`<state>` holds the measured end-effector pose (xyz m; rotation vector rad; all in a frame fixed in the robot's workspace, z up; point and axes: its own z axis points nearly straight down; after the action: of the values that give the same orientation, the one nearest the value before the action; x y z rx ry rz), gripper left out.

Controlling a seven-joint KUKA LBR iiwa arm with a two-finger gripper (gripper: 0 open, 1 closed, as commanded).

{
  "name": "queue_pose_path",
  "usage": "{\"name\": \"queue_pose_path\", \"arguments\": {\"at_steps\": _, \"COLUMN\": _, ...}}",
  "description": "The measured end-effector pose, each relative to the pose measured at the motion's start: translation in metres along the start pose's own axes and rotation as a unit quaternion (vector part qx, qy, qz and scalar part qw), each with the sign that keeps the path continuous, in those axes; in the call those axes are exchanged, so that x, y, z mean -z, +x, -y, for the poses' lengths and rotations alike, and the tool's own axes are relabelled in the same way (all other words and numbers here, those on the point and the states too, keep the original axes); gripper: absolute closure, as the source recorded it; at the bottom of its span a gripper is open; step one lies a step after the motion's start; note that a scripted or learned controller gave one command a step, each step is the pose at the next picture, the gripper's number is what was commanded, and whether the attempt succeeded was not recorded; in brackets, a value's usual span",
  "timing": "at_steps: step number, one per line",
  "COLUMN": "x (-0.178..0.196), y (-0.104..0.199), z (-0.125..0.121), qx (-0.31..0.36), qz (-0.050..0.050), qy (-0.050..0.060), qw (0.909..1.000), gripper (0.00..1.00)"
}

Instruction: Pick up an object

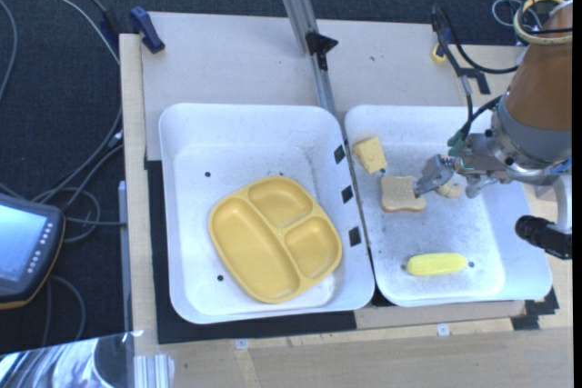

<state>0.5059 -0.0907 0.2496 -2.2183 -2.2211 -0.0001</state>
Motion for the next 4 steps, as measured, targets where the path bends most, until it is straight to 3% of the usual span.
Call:
{"name": "queue_pose_path", "arguments": {"at_steps": 1, "x": 0.000, "y": 0.000, "z": 0.000, "qx": 0.000, "qz": 0.000, "qy": -0.001, "qw": 1.0000, "gripper": 0.00}}
{"name": "queue_pose_path", "arguments": {"at_steps": 4, "x": -0.131, "y": 0.004, "z": -0.005, "qx": 0.000, "qz": 0.000, "qy": 0.003, "qw": 1.0000, "gripper": 0.00}}
